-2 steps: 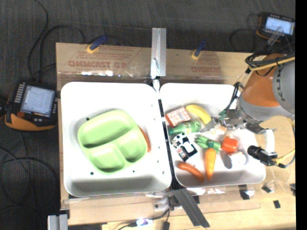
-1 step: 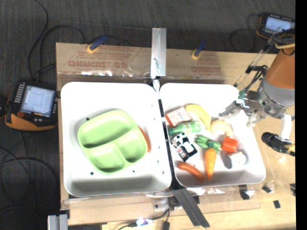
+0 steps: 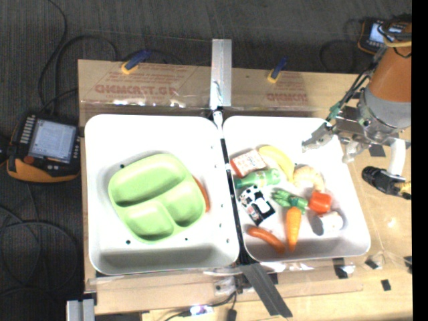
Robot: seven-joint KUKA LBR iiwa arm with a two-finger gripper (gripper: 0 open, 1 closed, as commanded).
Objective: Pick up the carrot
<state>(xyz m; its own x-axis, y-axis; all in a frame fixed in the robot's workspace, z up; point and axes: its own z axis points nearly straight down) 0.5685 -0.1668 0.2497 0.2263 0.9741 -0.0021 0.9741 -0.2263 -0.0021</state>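
Observation:
The carrot (image 3: pixel 293 224) is orange with a green leafy top and lies pointing toward the front in the right bin (image 3: pixel 358 236), in its front middle part. My gripper (image 3: pixel 328 148) hangs over the far right corner of that bin, well behind and to the right of the carrot. Its fingers are spread apart with nothing between them. The grey arm with its orange band (image 3: pixel 391 79) reaches in from the right.
Around the carrot lie a red pepper (image 3: pixel 320 201), a grey-white piece (image 3: pixel 329 222), a red chili (image 3: pixel 266 237), a black-and-white pack (image 3: pixel 257 203), a green bottle (image 3: pixel 258 178), a banana (image 3: pixel 278 158) and a pale round vegetable (image 3: pixel 307 174). A green divided tray (image 3: pixel 157 194) sits in the left bin (image 3: pixel 100 246).

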